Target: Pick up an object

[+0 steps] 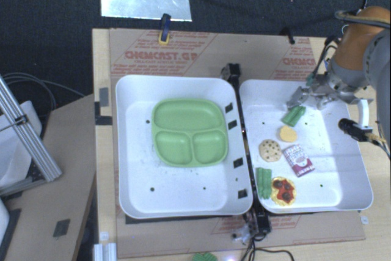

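Two shallow white bins sit side by side on the desk (201, 49). The left bin (131, 150) holds a green divided plate (188, 132) near its centre, three compartments facing up.

The right bin (342, 180) carries the loose items. A green oblong piece (294, 115) lies tilted toward twelve o'clock of the bin's middle. Just below it, at its six o'clock, rests a small yellow round piece (288, 133). At that piece's seven o'clock lies a speckled cookie (269, 150), and at the cookie's three o'clock, just beside it, a dark red packet (299, 161) lies flat. Against the bin's left wall, at about seven o'clock, a green strip (264, 183) lies lengthwise, with a pizza slice (283, 191) touching its right side.

The arm (360, 49) enters from three o'clock. Its hand (307, 94) hangs over the upper part of the right bin, just above the green oblong piece; whether the fingers stand apart or together cannot be told from this angle, and contact with the piece is not clear.
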Action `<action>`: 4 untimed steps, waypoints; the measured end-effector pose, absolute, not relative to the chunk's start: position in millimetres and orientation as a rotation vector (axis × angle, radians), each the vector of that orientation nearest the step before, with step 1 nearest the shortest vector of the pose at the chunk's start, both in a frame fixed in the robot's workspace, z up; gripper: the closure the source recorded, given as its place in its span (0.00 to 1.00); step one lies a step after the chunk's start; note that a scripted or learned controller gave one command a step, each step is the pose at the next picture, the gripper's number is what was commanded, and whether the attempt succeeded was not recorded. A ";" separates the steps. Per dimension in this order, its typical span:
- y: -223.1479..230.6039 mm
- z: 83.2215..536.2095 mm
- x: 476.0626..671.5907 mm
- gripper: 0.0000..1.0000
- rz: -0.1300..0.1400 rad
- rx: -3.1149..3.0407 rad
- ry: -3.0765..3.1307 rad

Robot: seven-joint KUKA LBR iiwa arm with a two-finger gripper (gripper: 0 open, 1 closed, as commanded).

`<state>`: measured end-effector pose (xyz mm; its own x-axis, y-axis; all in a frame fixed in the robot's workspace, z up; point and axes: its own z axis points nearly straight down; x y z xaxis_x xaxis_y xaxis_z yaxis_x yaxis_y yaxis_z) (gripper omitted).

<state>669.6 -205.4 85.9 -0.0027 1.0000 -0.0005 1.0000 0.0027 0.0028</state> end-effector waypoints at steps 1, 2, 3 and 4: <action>-205.3 85.9 669.6 0.00 0.002 2.215 2.225; -205.1 85.9 669.5 0.00 0.002 2.215 2.224; -199.4 85.5 669.3 0.00 0.000 2.213 2.224; -193.7 85.1 669.1 0.00 0.000 2.213 2.225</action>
<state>669.1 -193.7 85.1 -0.0051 1.0000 -0.0026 1.0000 0.0051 0.0022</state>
